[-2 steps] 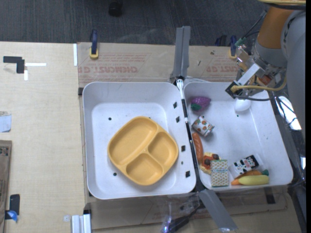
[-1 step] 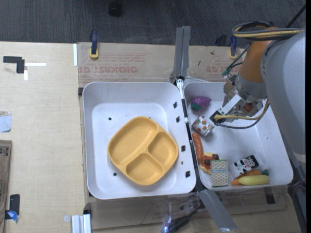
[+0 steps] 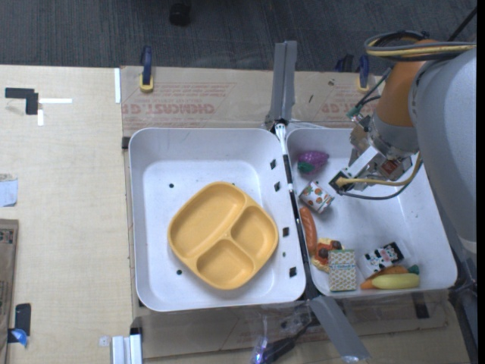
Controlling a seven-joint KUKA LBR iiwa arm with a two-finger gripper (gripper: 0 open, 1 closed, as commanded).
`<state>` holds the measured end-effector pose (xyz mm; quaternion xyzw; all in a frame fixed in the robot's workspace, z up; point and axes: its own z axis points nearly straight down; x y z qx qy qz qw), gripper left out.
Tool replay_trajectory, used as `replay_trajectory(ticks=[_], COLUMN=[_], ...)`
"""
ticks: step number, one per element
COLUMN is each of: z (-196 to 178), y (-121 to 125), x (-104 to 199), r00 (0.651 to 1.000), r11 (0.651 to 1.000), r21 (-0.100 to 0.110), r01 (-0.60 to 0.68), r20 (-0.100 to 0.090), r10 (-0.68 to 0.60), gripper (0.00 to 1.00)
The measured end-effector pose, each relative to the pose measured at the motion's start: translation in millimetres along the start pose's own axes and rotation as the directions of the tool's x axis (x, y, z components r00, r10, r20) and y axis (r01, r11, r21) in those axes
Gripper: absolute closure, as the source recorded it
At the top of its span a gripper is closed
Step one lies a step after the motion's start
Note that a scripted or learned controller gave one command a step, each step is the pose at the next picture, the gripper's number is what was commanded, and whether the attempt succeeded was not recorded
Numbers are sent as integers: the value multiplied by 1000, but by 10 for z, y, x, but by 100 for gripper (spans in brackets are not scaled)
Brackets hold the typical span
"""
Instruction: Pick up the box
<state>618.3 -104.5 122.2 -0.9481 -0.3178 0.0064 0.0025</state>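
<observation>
Two box-like things lie in the right bin (image 3: 424, 218). A small white cube-shaped box with coloured spots (image 3: 316, 197) sits by the bin's left wall. A flat green box (image 3: 342, 270) lies near the front edge. My gripper (image 3: 381, 165) hangs over the upper middle of the right bin, to the right of and a little behind the spotted box, apart from it. The wrist covers the gripper from above, and I see nothing held under it.
A yellow divided plate (image 3: 222, 235) lies in the left bin (image 3: 151, 173). The right bin also holds a purple toy (image 3: 311, 160), an orange sausage (image 3: 307, 230), a pizza-like piece (image 3: 324, 250), a black-and-white toy (image 3: 382, 256) and a yellow banana (image 3: 392, 281).
</observation>
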Motion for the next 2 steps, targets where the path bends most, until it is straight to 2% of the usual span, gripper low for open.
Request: replay_trajectory(ticks=[1, 2], z=[1, -630], y=[-1, 272], x=[0, 197], r00=[1000, 995], r11=[1000, 995], r21=[0, -5], r01=[0, -102], r20=[0, -6], r10=[0, 102], gripper=[0, 0])
